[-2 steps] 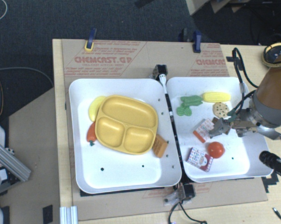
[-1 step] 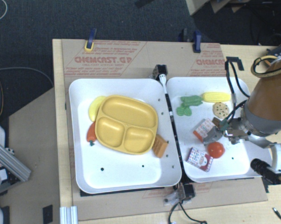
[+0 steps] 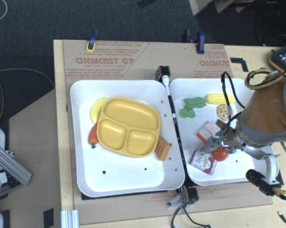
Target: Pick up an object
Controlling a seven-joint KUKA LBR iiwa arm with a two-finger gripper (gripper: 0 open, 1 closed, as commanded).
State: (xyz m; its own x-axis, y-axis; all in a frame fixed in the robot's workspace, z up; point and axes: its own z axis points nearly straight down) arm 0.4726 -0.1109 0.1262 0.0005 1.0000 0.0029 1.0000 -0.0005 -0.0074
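1. Brown board printed with red lettering covers the bench (image 3: 133, 56), which carries two shallow white bins side by side over a dark carpeted floor.
2. Low in the right bin (image 3: 199, 177), the gripper (image 3: 217, 146) hangs over a cluster of small things; whether its fingers are spread or closed I cannot tell, and nothing can be seen gripped between them.
3. A red round object (image 3: 220, 154) lies directly under the gripper's tip, touching or nearly touching it.
4. Just beside that, toward the bin's near left corner, lies a red and white packet (image 3: 202, 161); a second red and white packet (image 3: 207, 129) lies a little farther up.
5. Higher in the same bin sit a green toy (image 3: 192, 106), a yellow corn cob (image 3: 216, 98) and a round cracker-like disc (image 3: 222, 111).
6. The left bin (image 3: 119, 182) holds a yellow divided tray (image 3: 128, 126), with a yellow piece (image 3: 96, 109) and a red pepper (image 3: 93, 136) at its left edge and a brown block (image 3: 163, 149) at its right corner.
7. The grey arm (image 3: 268, 118) enters from the right.
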